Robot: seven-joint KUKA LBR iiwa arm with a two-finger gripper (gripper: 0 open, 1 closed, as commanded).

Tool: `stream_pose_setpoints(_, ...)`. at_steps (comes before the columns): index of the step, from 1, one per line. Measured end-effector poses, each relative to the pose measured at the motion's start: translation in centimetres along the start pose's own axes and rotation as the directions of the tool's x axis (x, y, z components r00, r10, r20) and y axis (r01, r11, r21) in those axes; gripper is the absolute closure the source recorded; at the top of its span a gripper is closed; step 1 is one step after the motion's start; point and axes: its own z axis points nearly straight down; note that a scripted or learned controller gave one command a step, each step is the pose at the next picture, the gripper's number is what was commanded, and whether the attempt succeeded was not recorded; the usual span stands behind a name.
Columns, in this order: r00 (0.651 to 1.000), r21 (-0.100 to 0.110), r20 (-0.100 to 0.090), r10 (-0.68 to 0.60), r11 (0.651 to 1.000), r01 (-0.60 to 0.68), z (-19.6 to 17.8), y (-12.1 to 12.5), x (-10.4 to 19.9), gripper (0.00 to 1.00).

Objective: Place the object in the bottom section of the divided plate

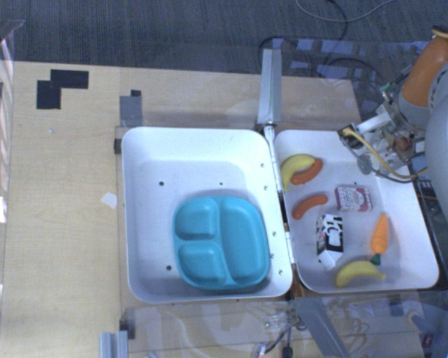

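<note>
One divided plate (222, 242) lies in the left bin (158, 168), arm (442, 118) well apart.

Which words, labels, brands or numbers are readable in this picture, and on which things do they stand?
No text can be read with certainty.
On the red and white packet: some print, too blurred to read.
On the black and white carton: markings, too small to read.
On the blue divided plate: no writing.
The black patches at the upper left: plain shapes, not letters.

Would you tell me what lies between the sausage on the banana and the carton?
A second sausage lies between them in the right bin, as the camera view shows.
</note>
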Motion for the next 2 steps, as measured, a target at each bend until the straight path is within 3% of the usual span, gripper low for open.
stream_pose_setpoints(2,1.000,-0.005,-0.010,-0.013,1.000,0.013,-2.5,-0.1,0.5,1.00)
